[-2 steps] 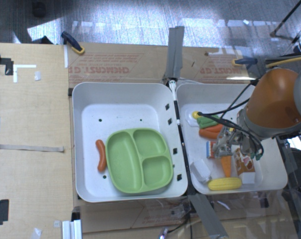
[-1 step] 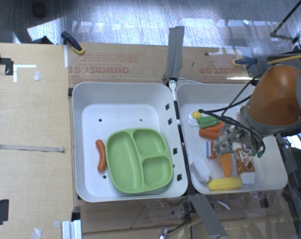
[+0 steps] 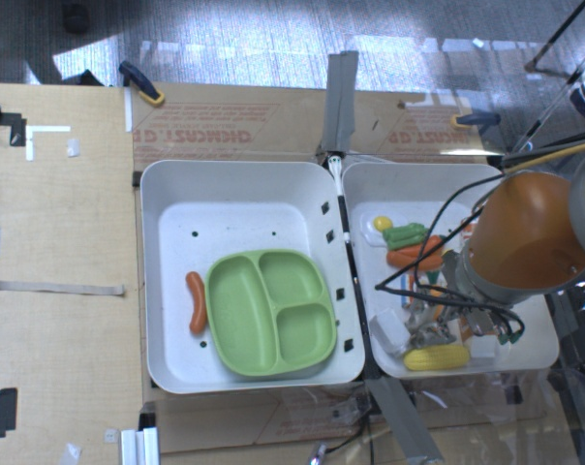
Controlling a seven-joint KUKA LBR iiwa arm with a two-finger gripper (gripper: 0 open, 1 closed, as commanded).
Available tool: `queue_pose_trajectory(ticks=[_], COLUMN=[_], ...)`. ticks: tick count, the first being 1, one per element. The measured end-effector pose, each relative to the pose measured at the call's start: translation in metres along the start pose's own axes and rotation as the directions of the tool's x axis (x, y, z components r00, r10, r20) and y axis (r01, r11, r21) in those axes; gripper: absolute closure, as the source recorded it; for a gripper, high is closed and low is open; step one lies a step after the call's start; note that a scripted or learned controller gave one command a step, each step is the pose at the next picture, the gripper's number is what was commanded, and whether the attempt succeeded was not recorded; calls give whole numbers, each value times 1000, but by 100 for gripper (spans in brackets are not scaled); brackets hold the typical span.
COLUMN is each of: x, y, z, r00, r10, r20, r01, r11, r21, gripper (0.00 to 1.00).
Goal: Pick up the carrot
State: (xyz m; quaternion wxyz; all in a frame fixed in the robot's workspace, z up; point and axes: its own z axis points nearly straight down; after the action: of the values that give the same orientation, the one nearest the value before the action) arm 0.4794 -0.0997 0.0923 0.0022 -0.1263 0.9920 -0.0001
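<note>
The carrot (image 3: 406,256), orange and lying flat, rests in the right bin (image 3: 368,187) just below a green toy piece (image 3: 405,232). The arm, with its orange band (image 3: 525,231), hangs over the right half of this bin and hides part of what lies in it. My gripper (image 3: 430,329) points down into the bin's front part, below and slightly right of the carrot and just above a yellow corn cob (image 3: 436,358). Cables cross in front of it. Nothing can be seen between its tips.
The left bin (image 3: 167,356) holds a green divided plate (image 3: 271,310) and an orange-red sausage-shaped piece (image 3: 196,301) at its left. A small yellow item (image 3: 380,226) lies near the green piece. A metal bar (image 3: 340,100) stands behind the bins' shared wall.
</note>
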Motion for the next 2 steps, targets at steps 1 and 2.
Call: queue_pose_trajectory(ticks=[1,2], x=[-50,-34], y=[36,39], z=[-100,-100], r00=[975,982], r10=[220,187], r20=[2,0], r01=[-220,-187], r11=[975,982], r21=[0,0], gripper=[100,100])
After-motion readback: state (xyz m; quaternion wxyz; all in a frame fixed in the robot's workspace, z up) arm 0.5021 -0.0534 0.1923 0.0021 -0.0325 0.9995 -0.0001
